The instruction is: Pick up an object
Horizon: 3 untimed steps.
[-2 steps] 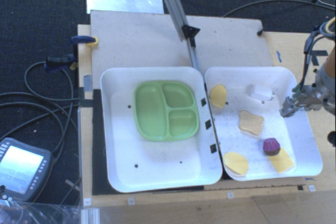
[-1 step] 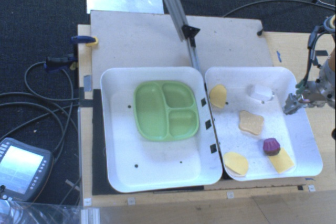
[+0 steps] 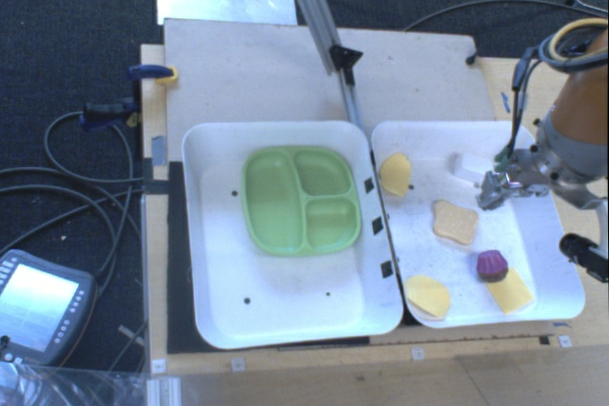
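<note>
Five small objects lie in the right bin point(image 3: 571, 299). A yellow rounded piece point(image 3: 395, 173) sits near the bin's upper left corner, close to the wall shared with the other bin. A tan slice of toast point(image 3: 455, 222) lies flat near the middle. Below and right of it sits a small purple ridged piece point(image 3: 491, 265), touching a flat yellow block point(image 3: 511, 292) that lies at a slant toward the lower right corner. A flat yellow oval piece point(image 3: 427, 297) lies at the lower left, against the bin's near rim. All rest on the bin floor.
</note>
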Each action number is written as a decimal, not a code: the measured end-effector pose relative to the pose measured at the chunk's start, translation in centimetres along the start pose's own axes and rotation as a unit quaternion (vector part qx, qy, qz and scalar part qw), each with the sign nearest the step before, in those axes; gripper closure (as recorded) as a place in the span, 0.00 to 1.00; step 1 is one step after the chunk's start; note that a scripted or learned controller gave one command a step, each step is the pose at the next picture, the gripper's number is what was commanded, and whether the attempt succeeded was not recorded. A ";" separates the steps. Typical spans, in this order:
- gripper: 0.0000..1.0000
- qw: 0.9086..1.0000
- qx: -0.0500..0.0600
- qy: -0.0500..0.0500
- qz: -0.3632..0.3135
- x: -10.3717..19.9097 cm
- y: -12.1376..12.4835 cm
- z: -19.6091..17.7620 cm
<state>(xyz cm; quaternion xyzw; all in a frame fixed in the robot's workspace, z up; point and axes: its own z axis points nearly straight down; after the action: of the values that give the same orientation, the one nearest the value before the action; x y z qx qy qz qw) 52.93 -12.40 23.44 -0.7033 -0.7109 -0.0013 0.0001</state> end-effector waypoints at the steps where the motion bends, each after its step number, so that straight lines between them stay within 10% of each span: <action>1: 1.00 1.000 0.000 0.000 0.000 5.2 -0.2 0.8; 3: 1.00 1.000 0.000 0.000 0.000 16.0 1.7 1.3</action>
<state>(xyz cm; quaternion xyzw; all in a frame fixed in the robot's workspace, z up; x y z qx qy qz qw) 54.48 3.63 22.14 -0.7032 -0.7110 -0.0014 0.0003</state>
